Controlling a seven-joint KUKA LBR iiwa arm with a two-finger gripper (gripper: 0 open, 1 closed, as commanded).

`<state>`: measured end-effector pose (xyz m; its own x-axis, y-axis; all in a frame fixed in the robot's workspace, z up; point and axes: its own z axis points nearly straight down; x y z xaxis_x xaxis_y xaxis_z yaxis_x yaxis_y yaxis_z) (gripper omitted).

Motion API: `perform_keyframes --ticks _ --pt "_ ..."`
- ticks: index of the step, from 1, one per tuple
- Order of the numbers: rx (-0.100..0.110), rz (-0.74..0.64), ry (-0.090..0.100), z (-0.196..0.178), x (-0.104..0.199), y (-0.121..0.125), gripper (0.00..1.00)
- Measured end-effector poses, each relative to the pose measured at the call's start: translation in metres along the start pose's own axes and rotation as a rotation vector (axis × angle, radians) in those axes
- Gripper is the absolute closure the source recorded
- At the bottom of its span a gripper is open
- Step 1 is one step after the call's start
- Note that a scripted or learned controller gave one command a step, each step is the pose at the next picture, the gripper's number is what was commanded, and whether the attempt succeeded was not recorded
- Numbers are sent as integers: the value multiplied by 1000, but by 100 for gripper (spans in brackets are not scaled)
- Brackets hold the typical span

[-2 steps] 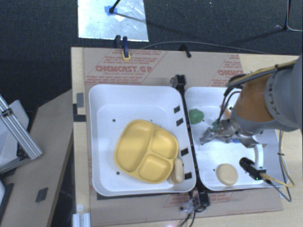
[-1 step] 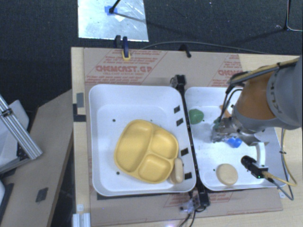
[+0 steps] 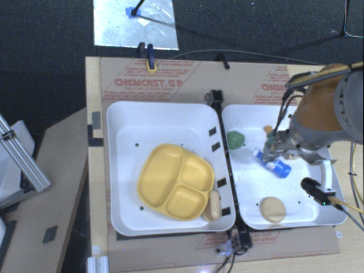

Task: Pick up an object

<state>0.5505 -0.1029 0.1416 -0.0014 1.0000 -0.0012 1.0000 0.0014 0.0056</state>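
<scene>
Near the middle of the right bin, toward its right wall, lies a blue object, slanted, with a white part at its upper left end. The gripper is down right over it, touching or nearly touching its top; whether it is open, closed or gripping cannot be told at this angle. Just to the left, by the bin's left wall, sits a green object. A tan round object rests close to the bin's front edge, and a small orange piece lies near the back. Across the divider, the left bin carries a yellow divided tray, with a beige oblong piece touching its front right corner.
</scene>
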Motion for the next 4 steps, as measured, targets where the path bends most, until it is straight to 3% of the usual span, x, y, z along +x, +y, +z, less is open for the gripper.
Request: perform_keyframes --ticks 2,4 --pt "-1 -3 0 -108 -1 5 100" --pt "3 -8 3 -108 91 -8 100"
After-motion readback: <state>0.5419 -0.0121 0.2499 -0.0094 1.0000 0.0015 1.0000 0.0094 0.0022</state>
